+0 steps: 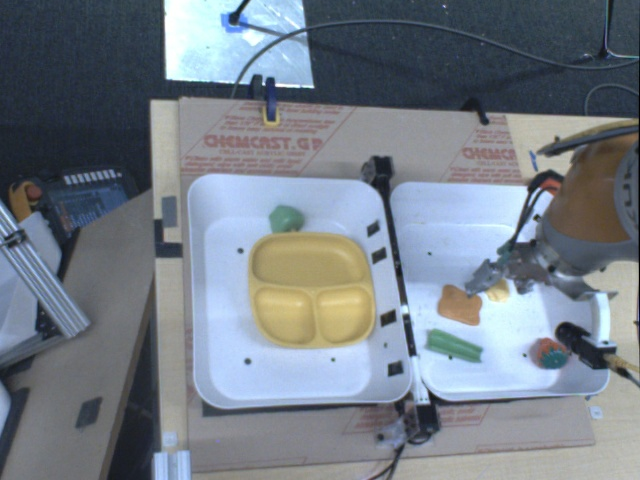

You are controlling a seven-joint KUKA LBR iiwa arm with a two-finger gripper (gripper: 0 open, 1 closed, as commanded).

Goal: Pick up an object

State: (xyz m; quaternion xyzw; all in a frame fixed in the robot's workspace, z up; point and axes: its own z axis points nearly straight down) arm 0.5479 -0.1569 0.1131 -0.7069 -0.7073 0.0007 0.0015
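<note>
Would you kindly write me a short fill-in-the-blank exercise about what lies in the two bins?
1. The yellow tray lies in the ____ bin.
2. The small green piece beside the tray lies on its ____ side.
3. The gripper hangs over the ____ bin.
4. The long green object lies just below the ____ piece.

Missing words: left; far; right; orange

one camera watches me from above the bench (330, 128), fixed, looking down at a slant and far enough back to take in both white bins, left bin (215, 268) and right bin (440, 218). my arm (595, 213) enters from its right edge.
</note>
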